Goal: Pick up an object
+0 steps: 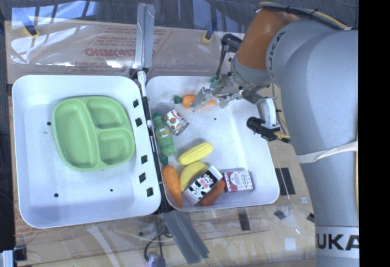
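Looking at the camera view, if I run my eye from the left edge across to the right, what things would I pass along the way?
Left white bin → green divided plate → green bottle → corn cob → red carton → grey robot arm.

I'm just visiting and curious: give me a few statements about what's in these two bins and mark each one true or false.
1. The green plate lies in the left bin. True.
2. The corn cob sits on the green plate. False: it lies in the right bin.
3. The gripper is over the right bin, near a small orange carrot. True.
4. The red carton lies in the left bin. False: it lies near the right bin's front edge.
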`<action>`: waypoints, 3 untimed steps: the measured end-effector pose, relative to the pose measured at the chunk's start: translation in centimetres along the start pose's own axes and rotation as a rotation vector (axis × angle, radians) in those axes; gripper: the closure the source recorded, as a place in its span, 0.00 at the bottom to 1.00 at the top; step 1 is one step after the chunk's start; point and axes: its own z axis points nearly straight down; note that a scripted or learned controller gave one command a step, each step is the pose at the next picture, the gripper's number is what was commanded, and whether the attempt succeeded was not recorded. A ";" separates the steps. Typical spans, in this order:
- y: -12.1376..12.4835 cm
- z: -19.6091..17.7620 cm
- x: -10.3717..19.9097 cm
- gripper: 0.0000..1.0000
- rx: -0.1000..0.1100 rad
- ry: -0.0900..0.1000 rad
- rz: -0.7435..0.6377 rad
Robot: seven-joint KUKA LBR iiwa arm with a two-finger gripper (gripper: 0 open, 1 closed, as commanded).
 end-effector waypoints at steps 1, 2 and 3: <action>0.0 1.0 -0.1 0.00 -0.006 -0.002 -0.027; 0.3 1.1 3.7 0.00 -0.005 -0.003 -0.037; 0.2 0.2 3.8 1.00 0.003 0.000 -0.040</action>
